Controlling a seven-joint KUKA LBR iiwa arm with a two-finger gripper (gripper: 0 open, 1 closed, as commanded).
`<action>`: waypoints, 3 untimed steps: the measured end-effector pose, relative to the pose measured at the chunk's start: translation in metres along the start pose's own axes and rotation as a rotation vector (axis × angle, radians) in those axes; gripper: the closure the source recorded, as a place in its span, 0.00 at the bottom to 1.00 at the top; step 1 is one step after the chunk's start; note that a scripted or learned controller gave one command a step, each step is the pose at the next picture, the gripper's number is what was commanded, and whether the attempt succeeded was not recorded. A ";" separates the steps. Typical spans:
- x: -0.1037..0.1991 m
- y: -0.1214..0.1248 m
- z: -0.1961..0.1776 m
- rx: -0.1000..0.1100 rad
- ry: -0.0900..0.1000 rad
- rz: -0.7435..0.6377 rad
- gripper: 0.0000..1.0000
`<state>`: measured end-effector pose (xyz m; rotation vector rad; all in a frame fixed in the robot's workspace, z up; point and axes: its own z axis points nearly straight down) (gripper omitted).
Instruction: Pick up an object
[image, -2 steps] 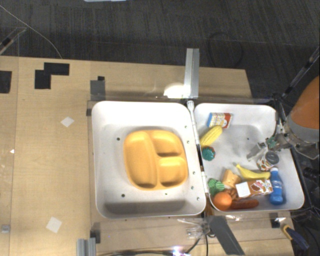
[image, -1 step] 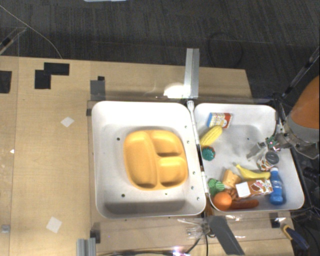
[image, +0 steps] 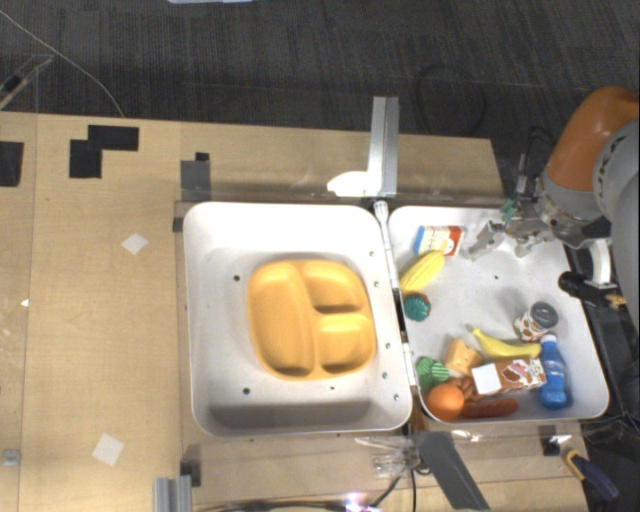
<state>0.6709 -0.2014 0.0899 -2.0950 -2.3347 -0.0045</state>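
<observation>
The right bin (image: 590, 300) holds several toy foods: a white and red carton (image: 437, 240), a corn cob (image: 422, 270), a teal piece (image: 416, 307), a banana (image: 503, 345), a small can (image: 538, 318), a blue bottle (image: 553, 375) and an orange (image: 445, 402). My gripper (image: 503, 243) hovers over the bin's far right part, just right of the carton. Its fingers are spread open with nothing between them. The arm's orange band (image: 590, 140) rises behind it.
The left bin (image: 210, 300) holds a yellow divided tray (image: 310, 318). A metal post (image: 384, 150) stands behind the wall between the bins. A green broccoli (image: 432, 372), a red sausage (image: 490, 408) and a brown packet (image: 512, 376) crowd the right bin's near end.
</observation>
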 end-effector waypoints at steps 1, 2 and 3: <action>0.003 -0.074 -0.004 -0.007 -0.009 -0.163 0.00; -0.003 -0.006 0.001 0.002 -0.003 -0.222 0.00; 0.000 -0.047 -0.068 -0.015 -0.014 -0.267 0.00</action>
